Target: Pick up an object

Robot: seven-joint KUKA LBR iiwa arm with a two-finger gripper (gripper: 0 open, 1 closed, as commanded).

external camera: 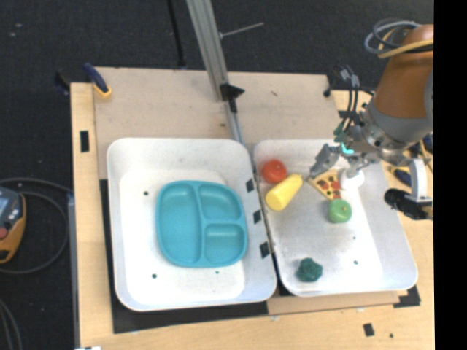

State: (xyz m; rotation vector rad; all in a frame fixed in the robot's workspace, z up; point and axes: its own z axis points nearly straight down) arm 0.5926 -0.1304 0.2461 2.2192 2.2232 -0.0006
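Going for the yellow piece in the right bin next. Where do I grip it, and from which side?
Grip the yellow piece across its narrower middle, coming straight down from above. It lies on its side, long and rounded, slanting up-right. Set the fingers across that slant; the red ball and the bin wall crowd its upper-left side.

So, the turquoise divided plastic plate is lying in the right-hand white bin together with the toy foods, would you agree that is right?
Not quite: the turquoise divided plastic plate lies in the left-hand white bin, alone. The toy foods, a red round piece, a yellow cylinder, a green round piece and a dark green lump, are in the right-hand white bin, as the camera view shows.
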